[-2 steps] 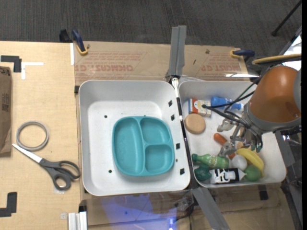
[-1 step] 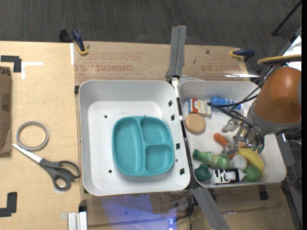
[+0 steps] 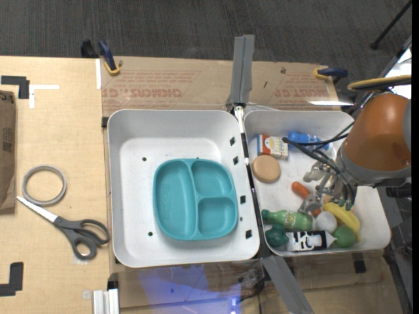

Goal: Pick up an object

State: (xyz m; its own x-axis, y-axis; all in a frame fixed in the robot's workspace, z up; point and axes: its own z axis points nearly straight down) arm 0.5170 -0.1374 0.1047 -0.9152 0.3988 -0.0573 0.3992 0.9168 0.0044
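My gripper (image 3: 319,191) hangs low in the right bin (image 3: 294,118), over a heap of small things at the bin's near right. Around it lie a short orange piece (image 3: 300,189) to its left, a yellow banana (image 3: 345,216) and a white ball (image 3: 325,222) just below it, and a green bottle (image 3: 283,218) lying on its side. A tan round disc (image 3: 266,169), a white and red box (image 3: 272,146) and a blue item (image 3: 302,137) sit farther back. Nothing is seen lifted in the gripper.
The left bin (image 3: 131,142) holds a teal divided plate (image 3: 195,199). A black and white can (image 3: 302,240) and a green lump (image 3: 345,237) lie at the right bin's near wall. On the bench to the left are scissors (image 3: 69,227) and a tape roll (image 3: 44,184).
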